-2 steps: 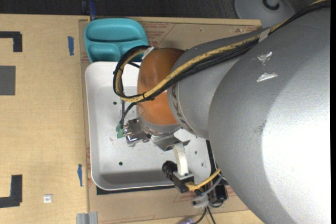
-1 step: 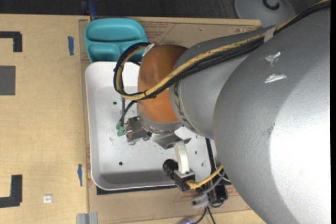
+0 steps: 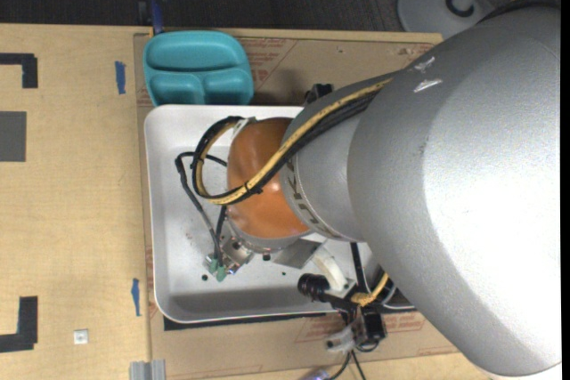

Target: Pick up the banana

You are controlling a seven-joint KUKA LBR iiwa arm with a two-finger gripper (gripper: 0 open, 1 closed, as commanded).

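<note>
My grey arm (image 3: pixel 445 191) reaches in from the right and covers most of the white bin (image 3: pixel 169 191). Its orange band (image 3: pixel 263 182) hangs over the middle of the bin, with black and yellow cables looping to its left. Below the band, the gripper (image 3: pixel 230 252) points down at the bin floor near the front left, seen from behind its mount. The arm hides the bin's right half and whatever lies under it.
A teal two-part tray (image 3: pixel 198 67) sits just behind the bin's back wall. A brown cardboard surface (image 3: pixel 71 191) with black and blue tape marks spreads to the left. Bare bin floor shows along the left wall and the front edge.
</note>
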